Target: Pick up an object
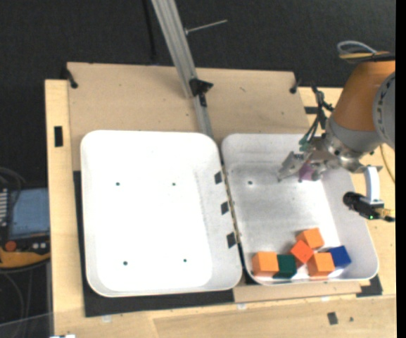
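My gripper [303, 169] hangs over the far part of the right bin [273, 203], below the orange-banded wrist [361, 104]. A small purple block [305, 174] shows between its fingers, and the gripper is shut on it, a little above the bin floor. Several blocks lie bunched at the bin's near edge: an orange one [264, 262], a dark green one [286, 265], a red-orange one [302, 251], two more orange ones [312, 238] [321, 263] and a blue one [339, 256].
The left bin [150, 210] lies beside the right one, joined by black clips [225, 206]. A slanted metal post [178, 41] rises from the back of the bench. A handheld control unit and cables [23, 220] lie off the bench at left.
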Available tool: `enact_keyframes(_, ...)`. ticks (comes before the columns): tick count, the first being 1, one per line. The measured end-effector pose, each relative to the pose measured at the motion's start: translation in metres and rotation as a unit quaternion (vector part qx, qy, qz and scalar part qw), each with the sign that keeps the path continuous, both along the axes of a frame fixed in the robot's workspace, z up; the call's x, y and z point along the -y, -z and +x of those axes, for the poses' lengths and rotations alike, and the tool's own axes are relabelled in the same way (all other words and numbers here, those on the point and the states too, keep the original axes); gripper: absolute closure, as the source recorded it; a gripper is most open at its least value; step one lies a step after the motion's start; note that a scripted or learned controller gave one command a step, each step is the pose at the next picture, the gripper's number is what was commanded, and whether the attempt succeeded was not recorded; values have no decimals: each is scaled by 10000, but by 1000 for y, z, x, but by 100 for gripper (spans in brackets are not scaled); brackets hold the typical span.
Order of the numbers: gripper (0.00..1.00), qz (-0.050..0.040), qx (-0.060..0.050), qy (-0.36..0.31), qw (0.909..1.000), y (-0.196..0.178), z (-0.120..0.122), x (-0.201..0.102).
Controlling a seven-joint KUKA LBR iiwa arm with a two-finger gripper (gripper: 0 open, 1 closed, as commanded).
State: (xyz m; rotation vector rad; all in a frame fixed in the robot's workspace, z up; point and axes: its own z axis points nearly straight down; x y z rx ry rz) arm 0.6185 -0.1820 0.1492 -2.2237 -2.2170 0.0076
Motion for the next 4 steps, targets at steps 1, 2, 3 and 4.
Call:
enact_keyframes(1,100,3,54,15,10000,-15,3,0)
enact_keyframes(2,100,8,55,-33,10000,-65,7,-8)
enact_keyframes(3,100,3,61,-39,10000,-120,9,-7)
enact_keyframes(4,100,13,24,-49,10000,-119,8,-66)
